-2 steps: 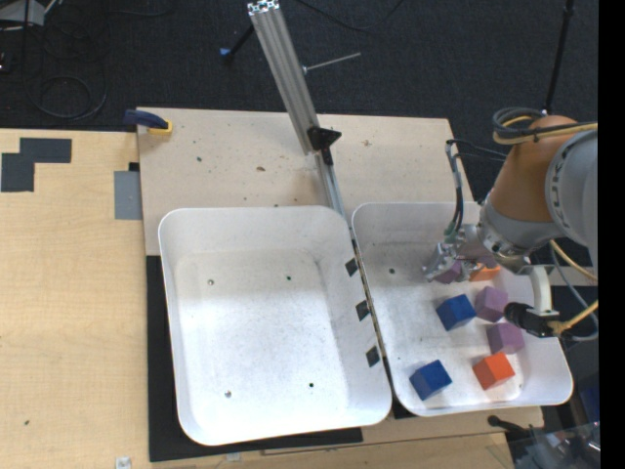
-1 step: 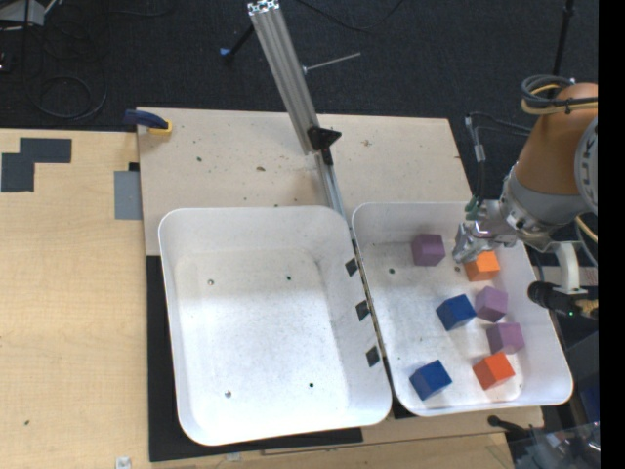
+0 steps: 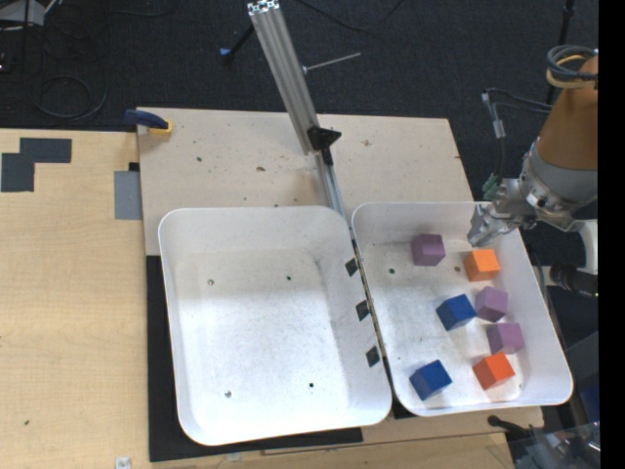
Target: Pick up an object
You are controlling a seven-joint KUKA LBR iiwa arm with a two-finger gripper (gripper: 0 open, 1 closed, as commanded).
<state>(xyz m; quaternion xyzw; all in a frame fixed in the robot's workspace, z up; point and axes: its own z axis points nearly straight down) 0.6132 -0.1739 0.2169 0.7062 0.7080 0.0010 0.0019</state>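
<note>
Seven small solid blocks lie loose in the shallow white plastic bin on the right (image 3: 547,379), and I judge any of them fair game for a pick. I read the scatter as leftovers of a program that drops things wherever they fall, since none is stacked or lined up. My two-finger gripper (image 3: 481,229) hangs over that bin's upper right rim, and from this slanted view I cannot tell how it is set; nothing shows in its grasp. Just below it sits the upper orange cube (image 3: 481,263), the nearest candidate. The upper purple cube (image 3: 427,249) lies to the gripper's left, well apart from the others. Farther below come the upper blue cube (image 3: 455,312) touching or nearly touching the middle purple cube (image 3: 491,303), then the lower purple cube (image 3: 506,337), the lower orange cube (image 3: 494,370) and the lower blue cube (image 3: 430,379). The second white bin (image 3: 186,262), far to the gripper's left, carries only dark specks. Both bins rest on a pale wooden bench (image 3: 234,154); a slanted aluminium rail (image 3: 288,71) rises behind them, and cables trail across dark carpet (image 3: 117,37) beyond.
</note>
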